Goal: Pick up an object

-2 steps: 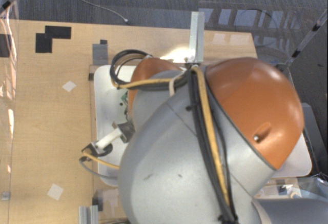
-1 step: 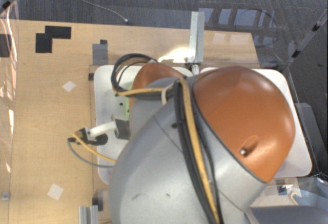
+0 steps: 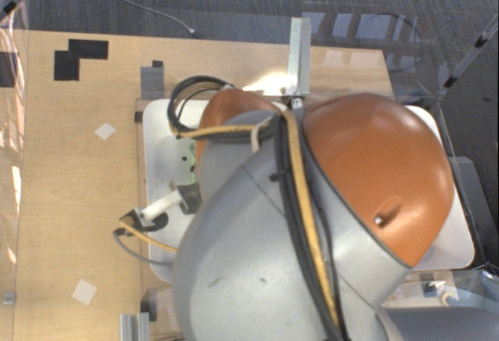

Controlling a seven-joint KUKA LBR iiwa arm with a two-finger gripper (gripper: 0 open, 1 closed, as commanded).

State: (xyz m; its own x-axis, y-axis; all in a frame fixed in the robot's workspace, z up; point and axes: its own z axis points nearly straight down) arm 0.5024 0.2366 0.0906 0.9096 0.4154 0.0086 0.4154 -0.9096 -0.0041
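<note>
Grey arm (image 3: pixel 257 253) with orange band (image 3: pixel 382 175), bulking across the camera view and hanging low over the bins, probably reaching down for a grab. Wooden tabletop (image 3: pixel 78 175) beneath, bearing the left white bin (image 3: pixel 156 144) and the right white bin (image 3: pixel 452 246), both mostly covered. Black and yellow cables (image 3: pixel 187 97) looped slack for reach. Pincer hidden below: state impossible to tell. No object to pick made out.

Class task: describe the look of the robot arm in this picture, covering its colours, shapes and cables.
The arm is a bulky, rounded grey shell with large glossy orange domes. Black and yellow cables run along its body, and a black cable loop arches over the left bin.
</note>
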